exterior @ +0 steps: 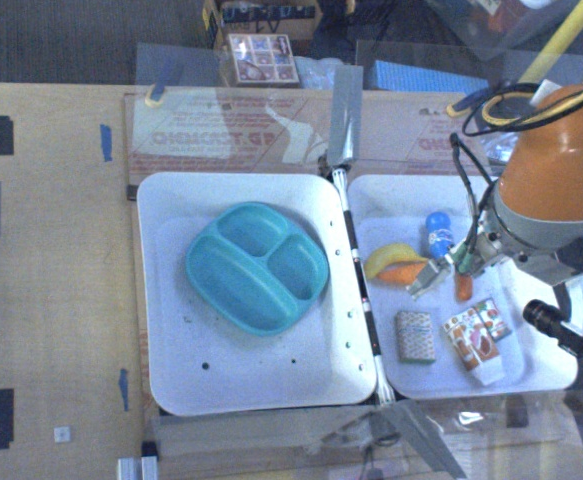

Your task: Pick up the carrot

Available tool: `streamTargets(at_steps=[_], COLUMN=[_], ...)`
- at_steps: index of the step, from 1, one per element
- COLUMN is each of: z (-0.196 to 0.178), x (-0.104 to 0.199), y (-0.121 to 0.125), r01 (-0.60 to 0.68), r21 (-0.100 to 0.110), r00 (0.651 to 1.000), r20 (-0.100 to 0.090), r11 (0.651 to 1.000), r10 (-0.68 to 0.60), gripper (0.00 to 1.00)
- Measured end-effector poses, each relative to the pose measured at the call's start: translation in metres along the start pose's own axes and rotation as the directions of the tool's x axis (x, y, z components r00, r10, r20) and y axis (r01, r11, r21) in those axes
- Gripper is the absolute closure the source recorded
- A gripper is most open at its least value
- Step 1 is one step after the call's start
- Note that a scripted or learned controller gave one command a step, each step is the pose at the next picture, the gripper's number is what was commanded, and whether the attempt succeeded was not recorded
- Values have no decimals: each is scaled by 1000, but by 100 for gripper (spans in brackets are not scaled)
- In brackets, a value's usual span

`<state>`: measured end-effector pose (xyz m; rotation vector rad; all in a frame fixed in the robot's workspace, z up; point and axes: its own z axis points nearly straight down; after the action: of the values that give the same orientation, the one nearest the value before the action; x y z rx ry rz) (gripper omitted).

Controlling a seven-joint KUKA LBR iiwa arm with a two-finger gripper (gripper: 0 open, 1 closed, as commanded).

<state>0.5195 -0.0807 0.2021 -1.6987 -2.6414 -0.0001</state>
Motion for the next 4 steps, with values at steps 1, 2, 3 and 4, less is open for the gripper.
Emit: streamTargets(at_steps=[1,2,3,4], z=[69,89,115,103], x=[-66,-61,-74,-76], y=[51,47,11,12], r01=[-81,159,86,83], r21=[-7,-5,-5,-10], r00=[997,987,996,997], r20=[5,4,2,7], r11=[997,987,996,996], r10=[81,-159,-86,-83], gripper=[0,0,0,100])
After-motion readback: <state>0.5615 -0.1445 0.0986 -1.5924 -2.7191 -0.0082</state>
